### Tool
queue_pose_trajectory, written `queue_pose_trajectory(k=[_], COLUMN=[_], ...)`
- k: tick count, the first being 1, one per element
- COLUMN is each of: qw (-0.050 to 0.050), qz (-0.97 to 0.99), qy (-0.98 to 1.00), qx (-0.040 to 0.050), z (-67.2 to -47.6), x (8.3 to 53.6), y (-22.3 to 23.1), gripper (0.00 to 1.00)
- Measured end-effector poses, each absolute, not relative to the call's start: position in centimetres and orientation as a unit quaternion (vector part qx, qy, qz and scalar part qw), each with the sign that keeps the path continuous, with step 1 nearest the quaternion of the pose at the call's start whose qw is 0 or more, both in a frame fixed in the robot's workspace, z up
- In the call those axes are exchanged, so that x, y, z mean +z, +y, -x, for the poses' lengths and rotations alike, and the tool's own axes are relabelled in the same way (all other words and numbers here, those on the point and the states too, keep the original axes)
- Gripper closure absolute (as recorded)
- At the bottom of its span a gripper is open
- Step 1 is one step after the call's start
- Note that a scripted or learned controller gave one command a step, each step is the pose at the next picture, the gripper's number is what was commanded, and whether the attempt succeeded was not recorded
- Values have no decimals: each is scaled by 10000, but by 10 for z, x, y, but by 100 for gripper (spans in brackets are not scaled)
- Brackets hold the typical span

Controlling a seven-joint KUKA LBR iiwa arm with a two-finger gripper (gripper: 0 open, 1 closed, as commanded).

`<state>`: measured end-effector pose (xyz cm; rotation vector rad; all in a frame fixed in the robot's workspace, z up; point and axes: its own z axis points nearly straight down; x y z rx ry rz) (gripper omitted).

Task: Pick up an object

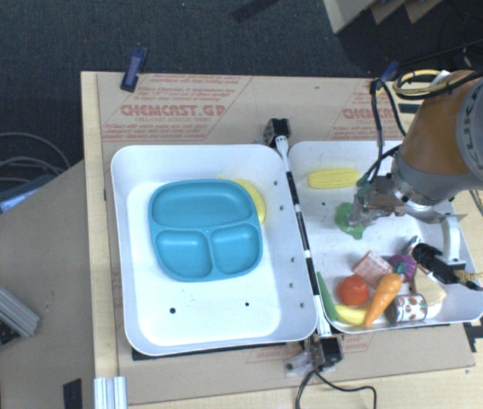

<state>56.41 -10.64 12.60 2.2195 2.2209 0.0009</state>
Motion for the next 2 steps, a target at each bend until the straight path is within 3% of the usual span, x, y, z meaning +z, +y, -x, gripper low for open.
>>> queue_pose_trajectory(k=[1, 2], qw=[7, -11], qz=[-7069, -7071], qy=[7073, 7071], qx=[1, -5], z=[-564, -573], x=[126, 84], y=[-106, -108], gripper=[0, 0])
